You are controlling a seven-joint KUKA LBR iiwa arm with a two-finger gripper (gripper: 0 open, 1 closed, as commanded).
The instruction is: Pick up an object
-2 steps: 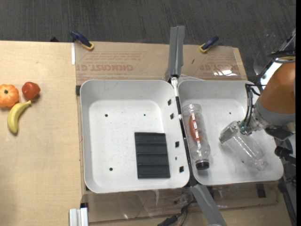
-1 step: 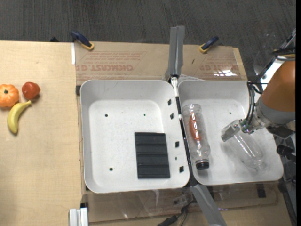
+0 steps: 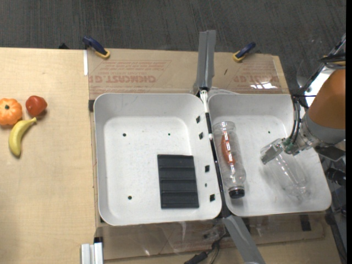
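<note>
- A clear plastic bottle (image 3: 229, 157) with a red-orange label and a dark cap lies lengthwise in the right bin (image 3: 248, 110), along that bin's 9 o'clock wall, cap pointing toward 6 o'clock.
- A second clear item, a transparent cup or glass (image 3: 289, 175), lies on its side toward the 4 o'clock part of the same bin, well apart from the bottle.
- The gripper (image 3: 273, 150) sits at the upper end of that clear item, at about 3 o'clock in the right bin; whether it is clenched or released cannot be told, since its tips blend into the transparent plastic.
- The arm (image 3: 330, 111), orange above the wrist, reaches in from 3 o'clock.
- A black ridged block (image 3: 178, 181) rests flat in the left bin (image 3: 144, 108), toward 5 o'clock on its floor.
- On the wooden bench top (image 3: 44, 191) at 9 o'clock lie an orange fruit (image 3: 9, 112), a red fruit (image 3: 36, 105) just beside it, and a banana (image 3: 19, 136) just below both.
</note>
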